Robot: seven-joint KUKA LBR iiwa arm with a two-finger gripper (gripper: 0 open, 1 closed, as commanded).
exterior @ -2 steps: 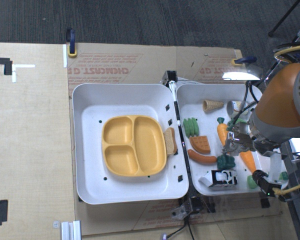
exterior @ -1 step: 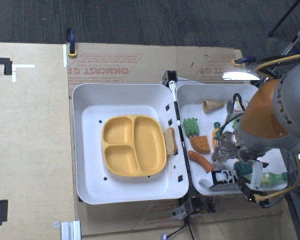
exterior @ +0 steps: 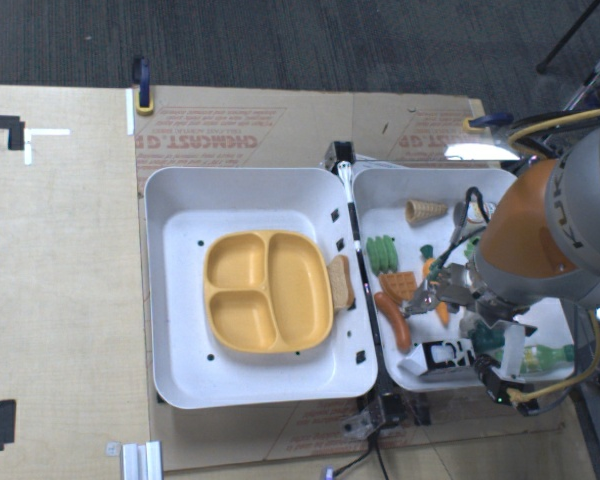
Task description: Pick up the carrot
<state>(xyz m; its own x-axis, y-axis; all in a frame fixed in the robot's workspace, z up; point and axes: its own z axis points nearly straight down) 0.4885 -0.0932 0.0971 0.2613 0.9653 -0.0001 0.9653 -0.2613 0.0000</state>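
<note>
Arm low over the right bin, gripper [exterior: 427,300] beside the carrot [exterior: 441,311].

In the right bin [exterior: 490,380], nearest the camera, a green bottle [exterior: 552,355] lies at the front edge by a black-and-white item [exterior: 443,354]; a sausage [exterior: 393,321] lies along the left wall, with a waffle piece [exterior: 399,285], a green pod [exterior: 383,253] and a cone [exterior: 426,209] farther back. The carrot shows as a small orange bit just under the gripper tips. The left bin [exterior: 170,298] holds a yellow tray [exterior: 268,290] with a bread slice [exterior: 341,282] touching its right rim. The arm reaches in from the right, wrist bent down. Whether the fingers grip anything cannot be told.
</note>
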